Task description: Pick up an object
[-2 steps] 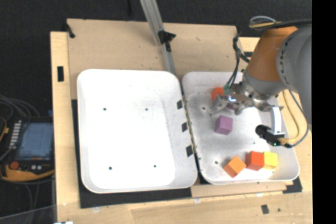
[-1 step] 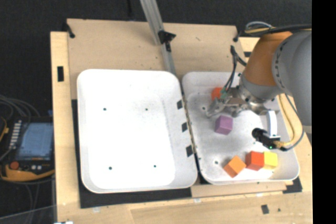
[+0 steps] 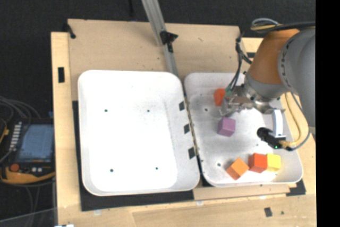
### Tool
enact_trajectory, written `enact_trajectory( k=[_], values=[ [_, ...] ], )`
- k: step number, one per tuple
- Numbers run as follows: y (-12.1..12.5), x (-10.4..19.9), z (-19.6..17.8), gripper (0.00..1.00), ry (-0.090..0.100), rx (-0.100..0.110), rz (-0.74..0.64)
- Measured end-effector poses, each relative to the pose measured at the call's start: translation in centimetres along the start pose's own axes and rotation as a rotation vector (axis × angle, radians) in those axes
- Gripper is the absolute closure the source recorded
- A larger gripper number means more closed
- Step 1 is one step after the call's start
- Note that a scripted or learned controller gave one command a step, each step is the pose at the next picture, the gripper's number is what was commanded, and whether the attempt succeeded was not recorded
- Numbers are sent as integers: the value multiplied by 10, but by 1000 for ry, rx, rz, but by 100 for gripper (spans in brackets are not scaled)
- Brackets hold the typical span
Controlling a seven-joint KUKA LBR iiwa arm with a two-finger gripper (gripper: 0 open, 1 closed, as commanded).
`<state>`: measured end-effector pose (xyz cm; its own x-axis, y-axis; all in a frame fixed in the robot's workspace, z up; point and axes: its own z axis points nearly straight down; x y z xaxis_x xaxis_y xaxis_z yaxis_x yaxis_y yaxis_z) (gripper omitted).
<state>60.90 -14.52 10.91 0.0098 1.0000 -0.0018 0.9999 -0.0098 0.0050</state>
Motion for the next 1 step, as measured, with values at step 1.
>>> enact_trajectory(
  k=[1],
  values=[
    [0, 5, -47, 100, 0, 0, -11]
  ],
)
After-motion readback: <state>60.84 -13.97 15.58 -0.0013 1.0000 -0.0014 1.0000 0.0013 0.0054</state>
